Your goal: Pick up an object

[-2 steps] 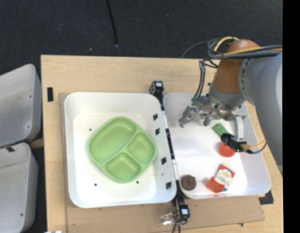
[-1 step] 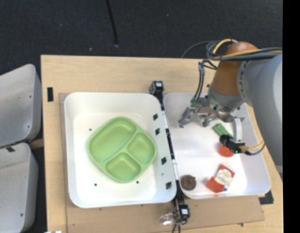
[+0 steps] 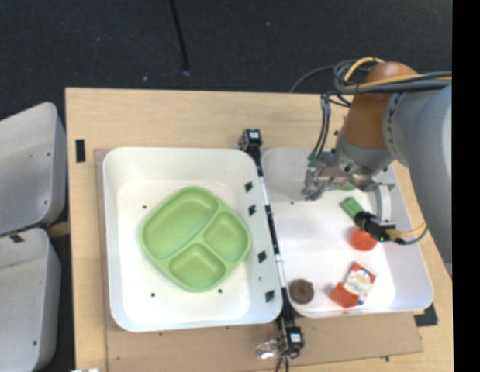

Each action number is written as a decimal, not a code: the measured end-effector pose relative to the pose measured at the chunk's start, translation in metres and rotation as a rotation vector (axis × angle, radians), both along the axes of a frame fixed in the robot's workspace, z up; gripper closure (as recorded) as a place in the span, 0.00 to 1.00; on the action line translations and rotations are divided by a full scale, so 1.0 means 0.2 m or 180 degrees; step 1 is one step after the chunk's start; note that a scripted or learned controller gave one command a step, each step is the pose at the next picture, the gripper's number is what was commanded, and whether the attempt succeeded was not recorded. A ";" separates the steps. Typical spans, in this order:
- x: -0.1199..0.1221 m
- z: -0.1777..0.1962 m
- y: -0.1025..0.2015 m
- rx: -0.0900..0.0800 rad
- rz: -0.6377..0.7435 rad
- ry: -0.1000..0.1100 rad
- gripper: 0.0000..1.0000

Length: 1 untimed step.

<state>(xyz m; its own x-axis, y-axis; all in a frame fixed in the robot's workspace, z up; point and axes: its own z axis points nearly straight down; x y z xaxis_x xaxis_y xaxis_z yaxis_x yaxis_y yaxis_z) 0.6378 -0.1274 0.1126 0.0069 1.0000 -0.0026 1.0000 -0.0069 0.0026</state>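
The arm (image 3: 395,118) bends down from the upper right, its gripper (image 3: 321,180) low in the right bin (image 3: 302,231), beside a green block (image 3: 350,206).

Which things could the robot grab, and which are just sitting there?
Could grab, in the right bin:
green piece
orange-red thing
red and white packet
brown round thing

Just sitting there:
green divided plate in the left bin

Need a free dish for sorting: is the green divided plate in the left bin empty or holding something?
Empty. All three compartments of the green divided plate show bare green.
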 end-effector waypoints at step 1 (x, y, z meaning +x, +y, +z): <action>-0.02 0.25 -0.04 0.0004 0.0016 -0.0008 1.00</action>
